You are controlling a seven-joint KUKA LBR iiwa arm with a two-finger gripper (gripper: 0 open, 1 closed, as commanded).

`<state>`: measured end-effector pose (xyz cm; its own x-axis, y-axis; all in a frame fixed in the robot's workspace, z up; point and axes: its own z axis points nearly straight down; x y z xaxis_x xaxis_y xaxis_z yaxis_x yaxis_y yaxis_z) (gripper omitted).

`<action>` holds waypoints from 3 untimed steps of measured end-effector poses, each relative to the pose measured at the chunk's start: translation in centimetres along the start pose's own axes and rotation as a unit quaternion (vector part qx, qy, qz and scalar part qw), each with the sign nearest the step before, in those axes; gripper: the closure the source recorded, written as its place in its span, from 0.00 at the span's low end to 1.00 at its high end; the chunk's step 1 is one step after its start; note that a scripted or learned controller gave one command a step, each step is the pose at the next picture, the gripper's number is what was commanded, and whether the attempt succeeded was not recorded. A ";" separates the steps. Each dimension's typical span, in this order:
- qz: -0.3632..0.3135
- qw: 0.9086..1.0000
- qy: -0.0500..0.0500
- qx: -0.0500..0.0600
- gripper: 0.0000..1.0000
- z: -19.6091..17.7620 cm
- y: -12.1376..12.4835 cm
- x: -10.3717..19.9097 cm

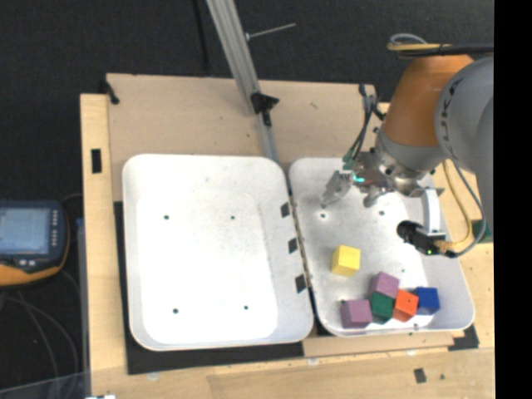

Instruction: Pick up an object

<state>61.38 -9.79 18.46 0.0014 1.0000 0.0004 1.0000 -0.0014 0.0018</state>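
I would take the yellow block (347, 260) (light and stiff, I judge) by two flat sides; the gripper (356, 186) hangs spread, grasping nothing.

You see two bins, the left one (204, 248) and the right one (374, 231), in smooth white plastic with a faint speckle. The bench (191, 115) under them looks like matt, pale wood or board. The blocks, such as the yellow one (347, 260), look matt. The slanted pole (237, 44) looks like ribbed grey metal.
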 end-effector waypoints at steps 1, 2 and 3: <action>0.000 1.000 0.000 0.000 0.00 0.0 0.0 0.0; -0.003 1.000 0.000 -0.005 0.00 -13.4 -0.2 3.1; -0.004 1.000 0.000 0.005 0.00 -5.6 -4.4 7.7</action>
<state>57.01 -2.13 24.06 -0.0057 1.0000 0.0010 1.0000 0.0057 -0.0079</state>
